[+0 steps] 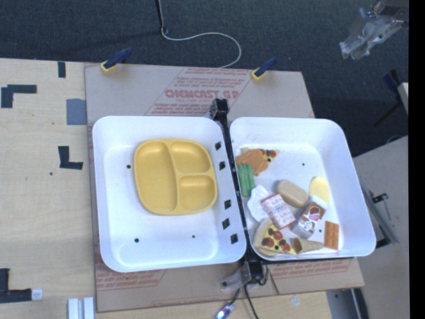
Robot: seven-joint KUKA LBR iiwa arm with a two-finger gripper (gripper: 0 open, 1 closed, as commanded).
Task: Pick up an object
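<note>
Gripper (364, 37) at top right, well clear of both bins, over dark floor; can't tell finger state, too blurry. Left bin (109, 244) holds a yellow 3-compartment plate (175, 176). Right bin (345, 148) holds toy food: pizza slice (273, 238), green piece (246, 179), red-labelled packet (278, 210), text unreadable. Cardboard sheet (199, 95) on the bench reads "CHEMCAST" in red

We list: dark carpet floor (279, 18), light wood bench (40, 178), cardboard sheet (199, 92) held by 2 clamps, white cable (199, 35).
</note>
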